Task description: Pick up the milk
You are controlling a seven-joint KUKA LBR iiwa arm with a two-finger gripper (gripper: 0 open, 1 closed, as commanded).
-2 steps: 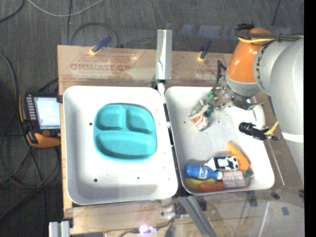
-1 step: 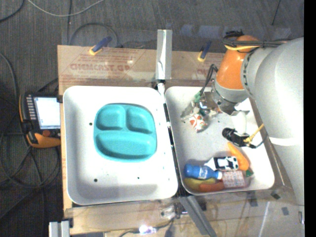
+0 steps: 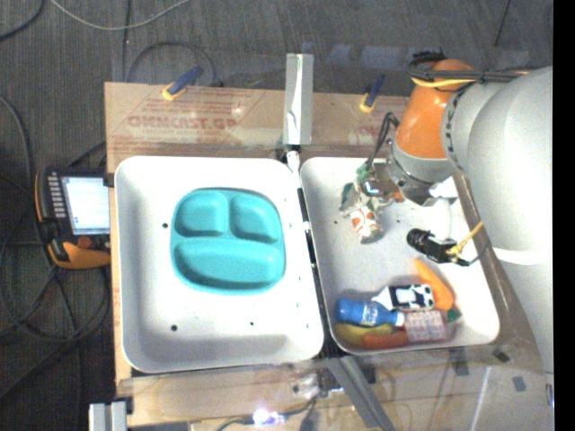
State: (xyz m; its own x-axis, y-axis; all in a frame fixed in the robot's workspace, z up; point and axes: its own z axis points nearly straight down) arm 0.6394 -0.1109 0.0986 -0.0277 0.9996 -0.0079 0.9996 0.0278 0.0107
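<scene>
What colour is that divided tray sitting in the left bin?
Turquoise, a light blue-green all over. The divided tray shows plainly in the camera view.

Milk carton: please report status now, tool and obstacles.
Tool at right bin's far end, above small crumpled object. Black-and-white cow-pattern milk carton lies at near end, untouched. Blue bottle and orange carrot crowd it.

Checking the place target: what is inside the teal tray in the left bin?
The teal tray sits in the left bin; its three compartments show bare teal surface. What lies under the tray is covered.
</scene>
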